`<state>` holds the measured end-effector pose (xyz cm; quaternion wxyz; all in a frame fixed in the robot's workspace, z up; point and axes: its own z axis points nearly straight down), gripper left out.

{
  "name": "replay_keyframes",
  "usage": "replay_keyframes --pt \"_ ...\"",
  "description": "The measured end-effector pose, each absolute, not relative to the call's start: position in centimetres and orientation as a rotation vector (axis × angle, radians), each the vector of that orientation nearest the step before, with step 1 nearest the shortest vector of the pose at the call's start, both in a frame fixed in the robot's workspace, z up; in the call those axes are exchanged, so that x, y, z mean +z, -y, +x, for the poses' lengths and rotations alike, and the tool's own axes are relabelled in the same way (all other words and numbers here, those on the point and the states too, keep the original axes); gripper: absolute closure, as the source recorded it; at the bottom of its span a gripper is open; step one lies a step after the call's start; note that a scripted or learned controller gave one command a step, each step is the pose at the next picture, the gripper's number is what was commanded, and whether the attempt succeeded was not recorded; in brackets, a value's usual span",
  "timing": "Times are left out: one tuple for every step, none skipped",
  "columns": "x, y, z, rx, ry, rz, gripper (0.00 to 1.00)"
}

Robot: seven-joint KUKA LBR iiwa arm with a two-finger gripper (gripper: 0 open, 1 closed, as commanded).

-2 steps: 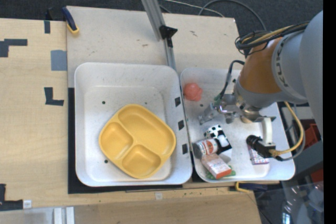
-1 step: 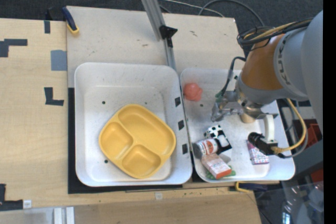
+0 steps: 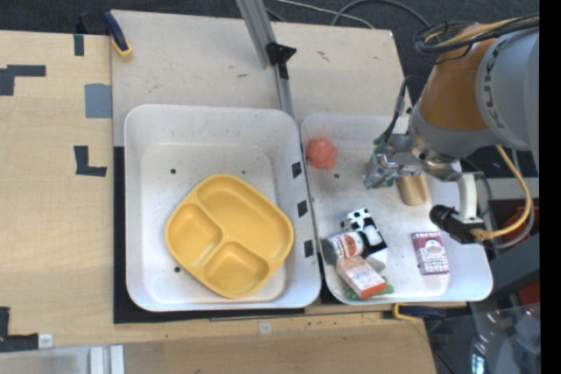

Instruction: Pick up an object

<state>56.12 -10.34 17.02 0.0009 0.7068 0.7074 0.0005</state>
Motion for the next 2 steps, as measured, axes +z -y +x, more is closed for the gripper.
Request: replay_keyframes --pt "21.5 9.7 55.8 0.003 -2.222 2.218 1.00" --pt "27.8 9.8 56.0 0.005 -2.220 2.216 1.00"
